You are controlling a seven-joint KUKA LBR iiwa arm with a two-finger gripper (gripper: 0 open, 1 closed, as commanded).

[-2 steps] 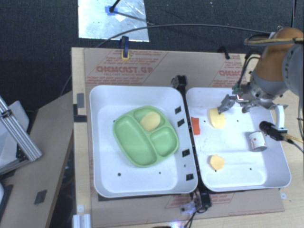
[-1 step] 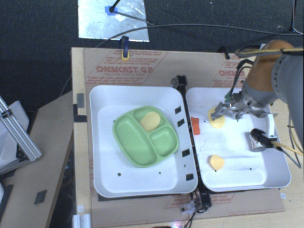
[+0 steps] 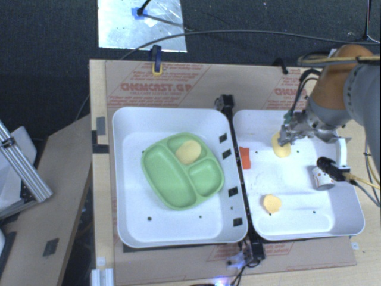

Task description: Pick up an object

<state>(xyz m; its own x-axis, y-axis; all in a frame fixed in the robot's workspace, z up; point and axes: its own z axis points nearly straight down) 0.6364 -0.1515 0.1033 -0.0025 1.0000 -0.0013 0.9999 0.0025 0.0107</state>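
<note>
My gripper (image 3: 287,137) is low over the far part of the right bin (image 3: 297,222), directly above a yellow piece (image 3: 281,149) that shows just below its tip. A second yellow piece (image 3: 272,204) lies near the right bin's front. In the left bin (image 3: 131,159) sits a green divided plate (image 3: 178,174) with a pale yellow lump (image 3: 189,152) in its far compartment.
A small orange-red block (image 3: 244,158) lies at the right bin's left edge, by the black divider between the bins. Cardboard lines the bench behind both bins. A metal frame stands at the far left.
</note>
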